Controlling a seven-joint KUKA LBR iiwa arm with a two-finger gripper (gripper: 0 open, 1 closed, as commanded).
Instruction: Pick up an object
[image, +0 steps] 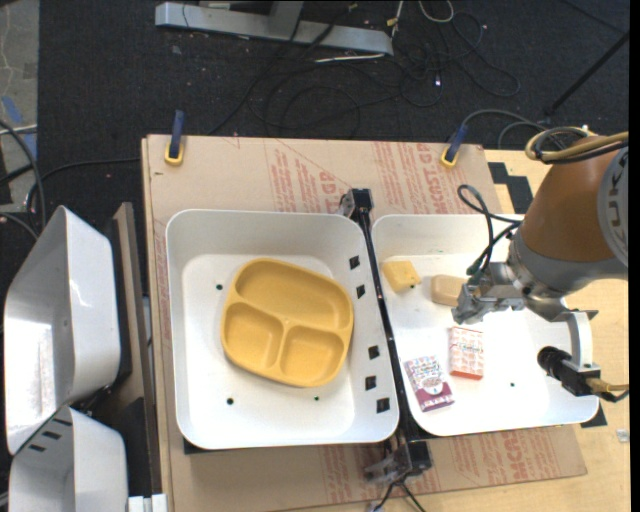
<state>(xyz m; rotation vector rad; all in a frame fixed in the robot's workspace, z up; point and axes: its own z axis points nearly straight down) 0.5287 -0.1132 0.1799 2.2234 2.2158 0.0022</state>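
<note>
Camera view: the end effector (472, 306) hovers low over the tan block (446, 290); I cannot tell its state. Approach step, I judge; next, a closing grasp.

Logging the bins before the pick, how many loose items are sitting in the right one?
4: yellow block, tan piece beside the gripper, red-white packet, purple packet. The arm could hide more.

The grey arm (585, 215) with its orange band enters from the right and bends down toward the left. Its gripper (474, 303) hangs low at the wrist's end, pointing downward; its 2 fingers are too dark and small to read.
</note>
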